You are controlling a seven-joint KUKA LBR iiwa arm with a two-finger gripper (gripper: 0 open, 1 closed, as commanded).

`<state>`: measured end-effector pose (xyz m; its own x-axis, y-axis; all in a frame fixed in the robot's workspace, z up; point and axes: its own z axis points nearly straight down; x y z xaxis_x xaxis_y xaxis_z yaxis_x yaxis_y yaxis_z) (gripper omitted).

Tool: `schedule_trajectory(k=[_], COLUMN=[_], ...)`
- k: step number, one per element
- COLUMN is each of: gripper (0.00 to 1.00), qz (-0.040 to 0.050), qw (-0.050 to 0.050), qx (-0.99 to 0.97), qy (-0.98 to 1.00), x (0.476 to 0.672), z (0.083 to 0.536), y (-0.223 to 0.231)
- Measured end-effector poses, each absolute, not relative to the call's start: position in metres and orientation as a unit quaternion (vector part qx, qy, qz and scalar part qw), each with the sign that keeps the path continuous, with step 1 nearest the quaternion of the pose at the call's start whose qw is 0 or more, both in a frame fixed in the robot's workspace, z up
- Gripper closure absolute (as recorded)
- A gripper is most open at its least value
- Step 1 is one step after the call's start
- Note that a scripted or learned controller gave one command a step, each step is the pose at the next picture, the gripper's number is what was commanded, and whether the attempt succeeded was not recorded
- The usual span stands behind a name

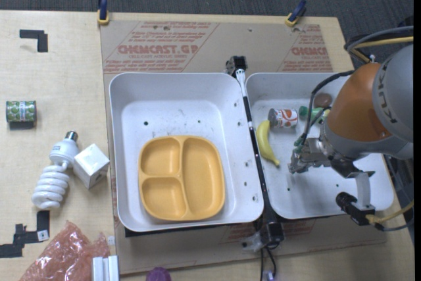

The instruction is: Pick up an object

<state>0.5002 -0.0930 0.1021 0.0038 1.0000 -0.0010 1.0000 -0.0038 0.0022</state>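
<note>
From the camera above the bench, two shallow white bins sat side by side on a brown board. The left bin (125, 116) held a yellow divided plate (182, 177) with three compartments, lying flat toward the bin's near side. The right bin (289, 202) held a banana (265, 141), lying lengthwise just beside the bin's left wall, and a small red-and-white can (284, 118) on its side, just right of the banana's upper end. Past the can, something green (307, 112) and a brownish round object (322, 101) peeked out at the edge of the arm, too hidden to tell what they were. The grey arm (388, 108) with its orange band reached in from the right over the right bin, and the gripper (300, 161) hung low over the bin floor, right of the banana's lower end and below the can, near both but with nothing visible between its fingers; whether they were spread or closed could not be made out. On the bench to the left of the bins lay a spiral light bulb (54, 174), a small white cube (91, 165) touching it, a small green can (21, 112) farther up, and a pinkish mesh bag (62, 253) at the near edge.
</note>
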Motion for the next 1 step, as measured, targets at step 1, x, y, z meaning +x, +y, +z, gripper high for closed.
schedule_trajectory(k=[1], gripper=[1.00], qz=[-0.0002], qw=[0.001], qx=[0.706], qy=[0.708], x=[0.5770], z=[0.0925], y=[-0.1065])
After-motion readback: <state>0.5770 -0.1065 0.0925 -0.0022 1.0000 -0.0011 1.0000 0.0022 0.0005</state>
